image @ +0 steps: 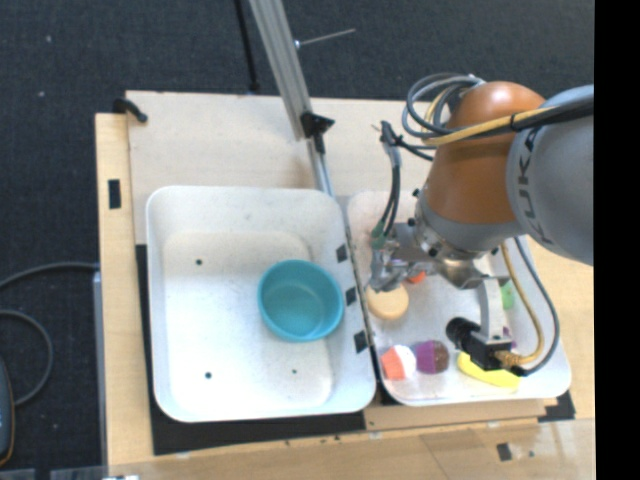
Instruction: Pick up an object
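Camera view, looking down on the bench [120, 268], all places given relative to the blue bowl [300, 300].

1. Blue bowl: round, upright, open side up, resting on the floor of the left bin [200, 228], toward that bin's right wall.

2. Left bin: white, shallow, with rounded corners; it surrounds the bowl on every side.

3. Right bin [545, 373]: white, directly right of the bowl beyond the 2 touching bin walls, much of it covered by the arm.

4. Arm [510, 178]: grey with an orange band, up and to the right of the bowl, reaching in over the right bin, with black and yellow cables looping around it.

5. Gripper [385, 280]: just right of the bowl, across the bin walls, pointing down at the left edge of the right bin. Whether its claw is released or clenched I cannot tell; the tips merge with the thing beneath.

6. Tan rounded object [388, 303]: right of the bowl, directly under the gripper and at least touching its tip; a grasp cannot be confirmed.

7. Red and white object [398, 362]: below and right of the bowl, on the right bin's floor near its front edge.

8. Purple object [432, 356]: just right of the red and white one, touching or nearly so.

9. Yellow object [485, 371]: farther right along the same front edge, partly under a black fitting.

10. Metal post [285, 63]: above the bowl, slanting up from the bench's back edge.
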Available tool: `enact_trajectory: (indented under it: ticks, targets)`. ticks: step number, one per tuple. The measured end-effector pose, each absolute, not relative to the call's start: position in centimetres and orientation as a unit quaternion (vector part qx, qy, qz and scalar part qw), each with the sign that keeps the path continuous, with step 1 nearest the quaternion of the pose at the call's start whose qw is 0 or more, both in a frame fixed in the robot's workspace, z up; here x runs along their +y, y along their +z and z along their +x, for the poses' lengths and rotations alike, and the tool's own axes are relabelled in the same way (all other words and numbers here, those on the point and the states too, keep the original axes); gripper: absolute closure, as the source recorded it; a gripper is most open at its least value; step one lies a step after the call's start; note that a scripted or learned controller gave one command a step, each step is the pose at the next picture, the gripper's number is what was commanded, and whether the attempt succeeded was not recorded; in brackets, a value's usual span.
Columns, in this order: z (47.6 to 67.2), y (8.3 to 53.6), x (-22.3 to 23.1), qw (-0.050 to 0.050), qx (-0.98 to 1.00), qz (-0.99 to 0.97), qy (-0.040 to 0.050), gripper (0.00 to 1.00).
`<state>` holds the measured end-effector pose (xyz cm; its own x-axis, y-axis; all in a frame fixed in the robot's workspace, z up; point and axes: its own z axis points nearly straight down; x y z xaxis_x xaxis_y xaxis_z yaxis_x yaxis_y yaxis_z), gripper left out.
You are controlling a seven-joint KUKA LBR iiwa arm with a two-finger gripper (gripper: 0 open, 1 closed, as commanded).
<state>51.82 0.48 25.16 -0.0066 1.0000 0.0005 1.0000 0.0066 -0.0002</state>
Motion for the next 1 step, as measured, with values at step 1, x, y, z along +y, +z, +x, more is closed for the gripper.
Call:
enact_trajectory:
  ticks: [1]
  targets:
    - [52.19, 25.76, 5.21, 0.000, -0.710, -0.704, -0.0012, 1.00]
